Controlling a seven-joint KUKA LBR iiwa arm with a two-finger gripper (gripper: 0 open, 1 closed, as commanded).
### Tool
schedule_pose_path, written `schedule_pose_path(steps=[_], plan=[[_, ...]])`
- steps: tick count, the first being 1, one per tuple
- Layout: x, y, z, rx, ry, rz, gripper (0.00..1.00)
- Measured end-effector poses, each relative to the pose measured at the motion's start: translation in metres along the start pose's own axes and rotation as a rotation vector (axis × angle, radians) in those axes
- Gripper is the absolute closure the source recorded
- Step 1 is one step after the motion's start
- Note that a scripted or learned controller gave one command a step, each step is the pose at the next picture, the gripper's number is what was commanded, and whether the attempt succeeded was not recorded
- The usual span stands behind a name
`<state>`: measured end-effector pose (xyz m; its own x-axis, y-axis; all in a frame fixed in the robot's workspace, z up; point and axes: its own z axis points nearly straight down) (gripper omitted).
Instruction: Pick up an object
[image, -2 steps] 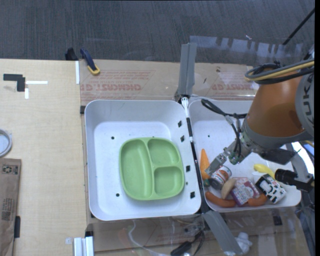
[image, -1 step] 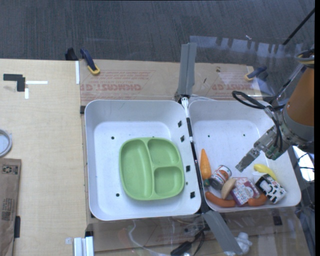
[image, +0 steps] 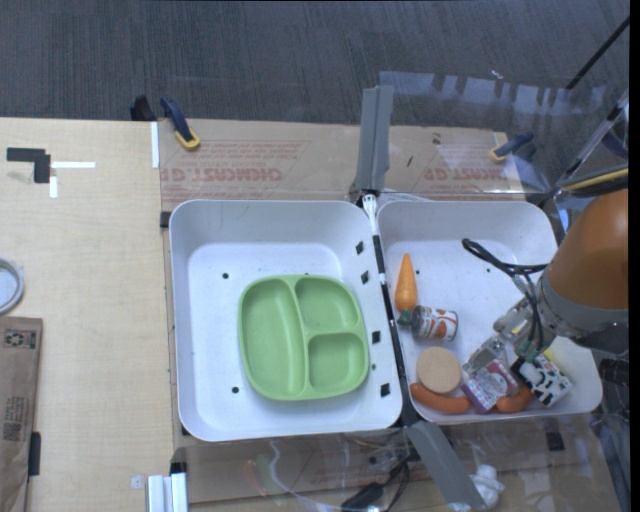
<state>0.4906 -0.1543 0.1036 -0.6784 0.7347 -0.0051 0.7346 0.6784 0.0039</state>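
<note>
The right bin (image: 455, 235) holds several small things. An orange carrot (image: 404, 283) lies near its left wall, with a small red-and-white can (image: 436, 323) just below it. A round tan bun (image: 438, 370) sits above a red sausage (image: 440, 401) at the front edge. A pink packet (image: 486, 386) and a black-and-white cow toy (image: 546, 381) lie at the front right. My gripper (image: 503, 338) hangs low in the bin's right half, just above the pink packet and left of the cow toy. The grey wrist and orange band (image: 600, 250) hide the bin's right wall.
In the left bin (image: 200, 300) lies a green divided plate (image: 303, 337). A black cable (image: 495, 258) loops over the right bin's middle. A grey post (image: 374, 140) stands behind the seam between the bins. Clamps and cardboard lie along the back.
</note>
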Motion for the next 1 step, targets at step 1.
schedule_pose_path(steps=[1], plan=[[-0.0245,0.0253,0.0125,0.003,0.004,0.029,0.0]])
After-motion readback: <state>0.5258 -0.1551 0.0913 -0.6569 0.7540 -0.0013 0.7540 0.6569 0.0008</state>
